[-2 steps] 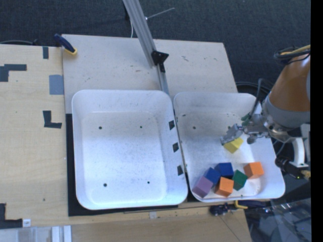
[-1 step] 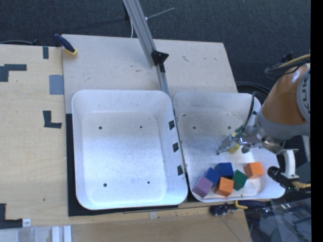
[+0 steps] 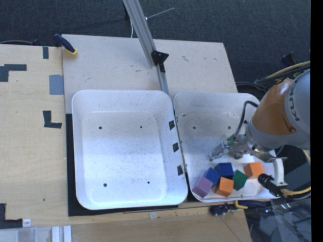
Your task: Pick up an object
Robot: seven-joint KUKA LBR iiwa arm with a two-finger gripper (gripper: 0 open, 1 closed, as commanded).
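Camera view | claw [image 3: 218,155] above right bin [image 3: 202,110] | matte cubes [image 3: 224,178]

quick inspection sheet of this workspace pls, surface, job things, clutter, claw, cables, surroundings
surface: pale wooden bench bearing a left white bin and a right white bin side by side
job's things: blocks clustered in the right bin's near corner: two blue blocks, purple block, two orange blocks, green block
clutter: blue and yellow tool at the bench's far left corner
grippers: claw low in the right bin, just above the blocks; nothing seen between its fingers
cables: yellow and black cables at the right, behind the arm
surroundings: dark carpet; slanted metal rail crossing the bench
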